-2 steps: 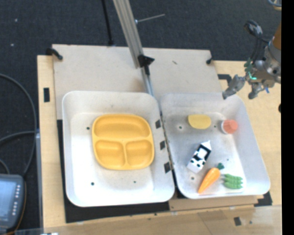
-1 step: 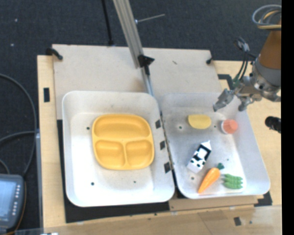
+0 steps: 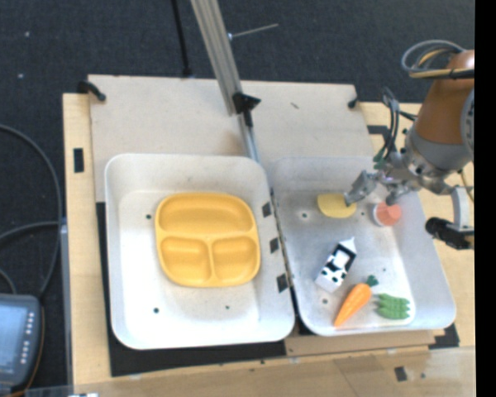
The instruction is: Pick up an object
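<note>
Here, two white bins side by side on the bench: the left bin (image 3: 132, 188) and the right bin (image 3: 422, 263). In the left bin, one yellow tray (image 3: 207, 238) with three compartments, lying flat near the middle. In the right bin, five small things. One yellow slice (image 3: 336, 207), flat, near the far edge. One pinkish round piece (image 3: 388, 214) just beside it to the right. One small black-and-white carton (image 3: 336, 268), lying tilted near the middle of the bin. One toy carrot (image 3: 353, 303), orange with a green top, slanted near the front edge — and one green toy vegetable (image 3: 393, 307) just beside it on the right.

One grey arm with an orange band (image 3: 443, 110), reaching in from the right. One gripper (image 3: 379, 187), low over the far part of the right bin, between the yellow slice and the pinkish round piece. Fingers spread apart, one toward the slice, the other toward the round piece — nothing seen clamped between them. One metal rail (image 3: 219, 44) slanting up from between the bins.
</note>
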You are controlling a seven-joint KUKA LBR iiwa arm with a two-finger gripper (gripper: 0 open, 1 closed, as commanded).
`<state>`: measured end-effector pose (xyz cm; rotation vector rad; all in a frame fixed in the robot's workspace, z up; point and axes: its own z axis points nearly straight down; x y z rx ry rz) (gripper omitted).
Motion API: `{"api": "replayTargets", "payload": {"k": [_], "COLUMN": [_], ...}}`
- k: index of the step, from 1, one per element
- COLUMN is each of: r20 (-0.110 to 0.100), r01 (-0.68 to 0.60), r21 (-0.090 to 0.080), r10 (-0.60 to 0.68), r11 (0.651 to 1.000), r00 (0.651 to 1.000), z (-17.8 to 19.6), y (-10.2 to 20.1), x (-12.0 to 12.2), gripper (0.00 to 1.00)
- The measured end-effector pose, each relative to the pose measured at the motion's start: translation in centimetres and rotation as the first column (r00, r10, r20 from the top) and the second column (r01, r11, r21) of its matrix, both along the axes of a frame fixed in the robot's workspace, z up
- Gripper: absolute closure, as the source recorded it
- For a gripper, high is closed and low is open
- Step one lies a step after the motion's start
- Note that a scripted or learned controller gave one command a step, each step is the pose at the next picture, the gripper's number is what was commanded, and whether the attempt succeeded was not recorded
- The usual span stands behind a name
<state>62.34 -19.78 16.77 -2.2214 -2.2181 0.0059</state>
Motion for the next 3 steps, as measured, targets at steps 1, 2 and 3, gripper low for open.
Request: {"api": "replayTargets", "payload": {"k": [1,2,3], "r20": [0.011,0.01,0.012], "r01": [-0.008,-0.004,0.0], "r21": [0.005,0.002,-0.003], "r10": [0.008,0.004,0.0], "r11": [1.0,1.0,1.0], "r00": [1.0,1.0,1.0], "z": [-3.3,-2.4,3.7], "y": [0.0,-0.3,-1.3], "x": [-0.3,-0.4,-0.4], "gripper": [0.0,1.0,1.0]}}
